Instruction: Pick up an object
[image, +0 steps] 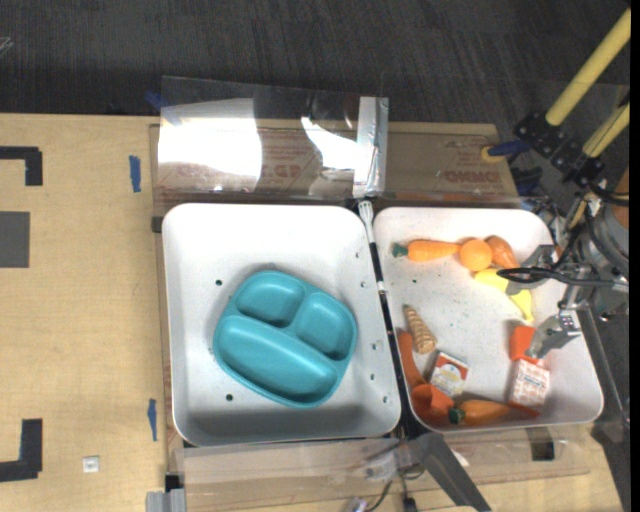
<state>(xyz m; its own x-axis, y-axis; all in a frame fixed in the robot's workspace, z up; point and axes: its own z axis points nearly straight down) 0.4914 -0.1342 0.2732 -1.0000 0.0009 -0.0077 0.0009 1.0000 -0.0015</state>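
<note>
1. At the right side of the right bin (596, 398), my gripper (556, 330) hangs low over the toy food; whether it is open or closed, I cannot tell.
2. Just left of it lies a small orange piece (521, 340), and a little nearer a small carton (530, 382).
3. At the far side of this bin lie a carrot (432, 251), an orange (475, 255) and a banana (506, 291).
4. The left bin (185, 290) holds a teal divided plate (285, 337).

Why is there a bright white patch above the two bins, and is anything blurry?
In the camera view, the clear plastic sheet behind the left bin catches overhead light as glare; the teal plate casts a soft shadow; the items in the right bin look slightly soft.
</note>
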